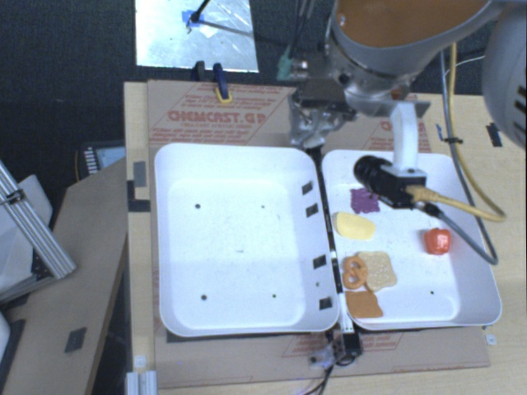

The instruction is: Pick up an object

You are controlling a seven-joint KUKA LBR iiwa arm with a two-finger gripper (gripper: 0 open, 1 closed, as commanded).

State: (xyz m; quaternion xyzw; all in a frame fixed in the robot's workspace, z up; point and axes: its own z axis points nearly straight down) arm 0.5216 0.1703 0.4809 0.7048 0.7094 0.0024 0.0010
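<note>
Since the gripper (314, 132) hangs at the right bin's (473, 290) eleven o'clock rim, finger state indiscernible, it should centre squarely over one isolated item, likely the tomato (438, 241).

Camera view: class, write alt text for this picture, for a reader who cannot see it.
A grey and orange robot arm hangs over the far edge of two white bins, its gripper above the divide between them. The right bin holds a purple piece, a yellow piece, a red piece, a pretzel, a tan cracker and an orange-brown piece.
</note>
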